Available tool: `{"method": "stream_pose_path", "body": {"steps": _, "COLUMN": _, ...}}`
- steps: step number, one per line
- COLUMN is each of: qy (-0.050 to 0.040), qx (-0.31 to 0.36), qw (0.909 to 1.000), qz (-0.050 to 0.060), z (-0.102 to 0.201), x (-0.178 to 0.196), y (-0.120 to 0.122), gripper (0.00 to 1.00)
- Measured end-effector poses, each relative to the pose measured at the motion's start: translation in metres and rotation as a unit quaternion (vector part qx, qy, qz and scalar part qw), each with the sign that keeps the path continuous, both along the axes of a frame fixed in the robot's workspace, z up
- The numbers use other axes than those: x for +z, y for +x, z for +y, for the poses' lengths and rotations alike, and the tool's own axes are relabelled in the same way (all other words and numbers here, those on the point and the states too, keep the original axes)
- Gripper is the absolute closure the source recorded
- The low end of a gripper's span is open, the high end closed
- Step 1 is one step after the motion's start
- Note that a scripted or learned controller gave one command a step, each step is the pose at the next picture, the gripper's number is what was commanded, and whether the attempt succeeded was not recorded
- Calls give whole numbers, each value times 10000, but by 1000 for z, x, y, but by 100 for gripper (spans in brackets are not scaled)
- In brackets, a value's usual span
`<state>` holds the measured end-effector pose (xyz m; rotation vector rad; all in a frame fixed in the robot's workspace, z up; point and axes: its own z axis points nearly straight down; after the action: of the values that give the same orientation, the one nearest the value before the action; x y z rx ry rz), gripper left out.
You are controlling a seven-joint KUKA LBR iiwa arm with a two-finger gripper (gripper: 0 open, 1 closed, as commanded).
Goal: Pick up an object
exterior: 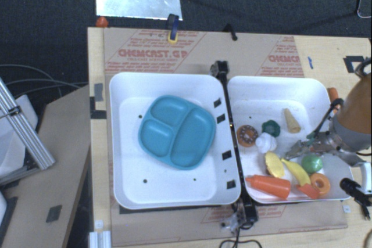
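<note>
The right bin (273,93) holds several toy foods: a chocolate donut (247,135), a dark green piece (271,128), a white piece (266,142), a tan cone (292,120), a yellow piece (274,164), a banana (297,172), an orange carrot (269,184), a green ball (313,163) and an orange ring (319,184). My gripper (295,148) reaches in from the right, just above the banana and to the left of the green ball. Its fingers are open with nothing between them.
The left bin (125,125) carries a blue divided plate (176,131). A black divider with clips (228,130) runs between the bins. The arm's body (351,125) overhangs the right bin's right rim. Cardboard (192,52) covers the bench behind.
</note>
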<state>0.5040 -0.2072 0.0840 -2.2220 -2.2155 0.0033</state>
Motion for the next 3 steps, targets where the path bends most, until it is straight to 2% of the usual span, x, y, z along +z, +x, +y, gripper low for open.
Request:
{"method": "stream_pose_path", "body": {"steps": 1, "qy": -5, "qx": 48, "qw": 10000, "qz": -49, "z": 40, "x": 60, "y": -16, "gripper": 0}}
{"method": "stream_pose_path", "body": {"steps": 2, "qy": -4, "qx": 17, "qw": 10000, "qz": -18, "z": 20, "x": -2, "y": -18, "gripper": 0}}
{"method": "stream_pose_path", "body": {"steps": 3, "qy": -20, "qx": 58, "qw": 10000, "qz": -76, "z": 46, "x": 80, "y": 46, "gripper": 0}}
